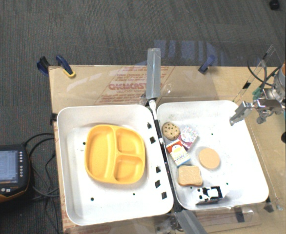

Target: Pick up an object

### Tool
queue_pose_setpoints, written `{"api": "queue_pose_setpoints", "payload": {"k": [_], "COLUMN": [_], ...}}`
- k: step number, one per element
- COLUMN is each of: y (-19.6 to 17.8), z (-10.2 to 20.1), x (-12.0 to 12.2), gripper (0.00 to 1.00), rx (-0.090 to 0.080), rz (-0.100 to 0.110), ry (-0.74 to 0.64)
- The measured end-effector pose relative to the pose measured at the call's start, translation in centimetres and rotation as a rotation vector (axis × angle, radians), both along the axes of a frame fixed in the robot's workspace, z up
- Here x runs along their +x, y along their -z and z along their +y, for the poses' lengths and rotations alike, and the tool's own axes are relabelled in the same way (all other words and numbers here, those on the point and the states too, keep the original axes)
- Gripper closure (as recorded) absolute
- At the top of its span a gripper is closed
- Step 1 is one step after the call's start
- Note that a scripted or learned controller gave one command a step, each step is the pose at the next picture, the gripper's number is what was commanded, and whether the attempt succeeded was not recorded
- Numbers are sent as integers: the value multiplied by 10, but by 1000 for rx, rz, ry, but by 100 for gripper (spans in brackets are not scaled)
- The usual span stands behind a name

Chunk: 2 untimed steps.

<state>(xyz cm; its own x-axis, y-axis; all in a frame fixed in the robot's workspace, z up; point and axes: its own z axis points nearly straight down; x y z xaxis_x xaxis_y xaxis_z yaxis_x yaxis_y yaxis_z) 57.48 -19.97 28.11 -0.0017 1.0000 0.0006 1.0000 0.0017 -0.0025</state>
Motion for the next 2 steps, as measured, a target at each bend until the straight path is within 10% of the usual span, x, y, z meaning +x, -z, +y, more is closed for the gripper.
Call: {"api": "queue_pose_setpoints", "payload": {"k": [1,2], "y": [171,195], "z": [25,40], "x": [8,-32], "gripper": [0,0], "rx": [2,2], "rz": [3,1], "ry": [-1,1]}}
